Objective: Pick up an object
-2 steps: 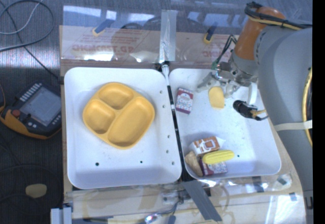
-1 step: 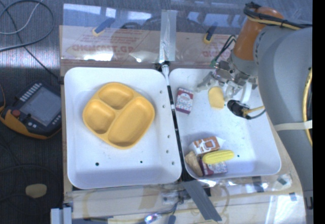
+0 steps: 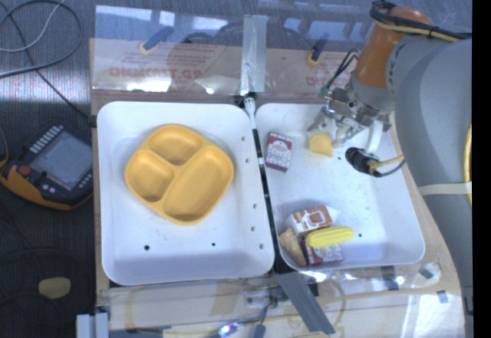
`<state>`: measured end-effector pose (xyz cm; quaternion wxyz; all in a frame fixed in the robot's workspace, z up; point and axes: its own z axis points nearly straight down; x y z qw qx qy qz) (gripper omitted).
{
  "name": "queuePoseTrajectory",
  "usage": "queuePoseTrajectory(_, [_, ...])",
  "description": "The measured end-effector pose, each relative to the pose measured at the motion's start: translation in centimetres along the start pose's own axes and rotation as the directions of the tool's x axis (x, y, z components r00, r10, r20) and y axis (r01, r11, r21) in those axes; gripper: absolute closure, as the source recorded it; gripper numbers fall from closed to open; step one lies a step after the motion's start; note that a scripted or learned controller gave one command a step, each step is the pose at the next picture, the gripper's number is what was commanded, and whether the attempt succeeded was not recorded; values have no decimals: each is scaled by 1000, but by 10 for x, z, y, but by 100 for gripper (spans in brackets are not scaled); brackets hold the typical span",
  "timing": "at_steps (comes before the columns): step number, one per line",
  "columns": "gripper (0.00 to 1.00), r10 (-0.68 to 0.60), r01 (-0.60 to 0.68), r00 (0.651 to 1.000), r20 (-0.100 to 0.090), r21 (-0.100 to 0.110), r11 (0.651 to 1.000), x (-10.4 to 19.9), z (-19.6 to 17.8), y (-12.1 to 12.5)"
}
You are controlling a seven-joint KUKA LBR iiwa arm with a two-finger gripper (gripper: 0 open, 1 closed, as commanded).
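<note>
**In the right bin's far corner, the gripper sits by a yellow block**

In the far part of the right bin (image 3: 399, 198), the gripper (image 3: 341, 123) hangs low at the end of the arm (image 3: 430, 91), which comes in from the right with its orange band (image 3: 377, 49) above the wrist. Its fingers point down and to the left, toward a small yellow block (image 3: 321, 145). The block lies on the bin floor just beside and a little nearer than the fingertips; whether they touch it cannot be told, and the block does not clearly sit between them. How far the fingers stand apart is hard to make out, since pale metal blends into the white bin and the wrist covers part of them. A black and yellow cable loop (image 3: 367, 162) hangs just right of the block.

Left of the block, near the wall between the bins, lies a small red carton (image 3: 278, 152). At the near edge of the right bin a cluster lies together: an orange and white box (image 3: 312, 218), a corn cob (image 3: 330, 237) resting across a pinkish packet (image 3: 322, 254), and a tan piece (image 3: 288, 243) at their left, partly hidden by them.

The left bin (image 3: 115, 252) holds a yellow divided plate (image 3: 179, 172) with three compartments.

The arm's grey bulk cuts off the right bin's far right corner. On the floor at far left lies a handheld pendant (image 3: 54, 168), partly in shadow.
</note>
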<state>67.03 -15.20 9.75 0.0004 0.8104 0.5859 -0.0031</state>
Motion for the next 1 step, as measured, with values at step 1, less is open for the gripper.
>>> queuePoseTrajectory(1, [100,-107,107,994,-3,-1,994,47,-126,-18])
